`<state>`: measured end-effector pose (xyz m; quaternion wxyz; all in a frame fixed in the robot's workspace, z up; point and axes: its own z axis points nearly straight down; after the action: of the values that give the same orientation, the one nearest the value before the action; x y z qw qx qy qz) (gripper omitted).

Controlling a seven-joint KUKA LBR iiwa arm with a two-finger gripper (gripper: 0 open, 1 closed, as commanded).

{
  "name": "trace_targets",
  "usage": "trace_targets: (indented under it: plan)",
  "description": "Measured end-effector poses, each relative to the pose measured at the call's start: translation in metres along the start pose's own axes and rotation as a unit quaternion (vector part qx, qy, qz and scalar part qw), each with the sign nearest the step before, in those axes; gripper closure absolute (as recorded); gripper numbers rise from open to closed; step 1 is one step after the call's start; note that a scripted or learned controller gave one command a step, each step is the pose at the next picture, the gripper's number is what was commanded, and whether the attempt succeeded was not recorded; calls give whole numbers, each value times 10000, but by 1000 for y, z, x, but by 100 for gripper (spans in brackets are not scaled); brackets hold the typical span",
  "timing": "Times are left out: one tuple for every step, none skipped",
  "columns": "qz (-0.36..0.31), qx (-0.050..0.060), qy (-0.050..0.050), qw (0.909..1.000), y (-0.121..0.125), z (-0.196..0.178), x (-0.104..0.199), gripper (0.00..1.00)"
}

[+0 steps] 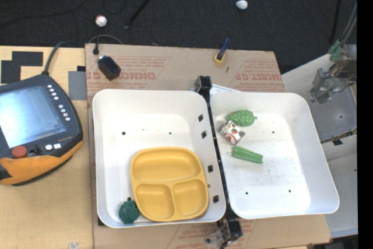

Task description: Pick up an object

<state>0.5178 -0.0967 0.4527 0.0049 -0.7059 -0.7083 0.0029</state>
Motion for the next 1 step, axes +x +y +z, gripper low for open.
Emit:
trace_targets:
  plan:
    - [42,-91,-38,9999,11,-90,-76,100]
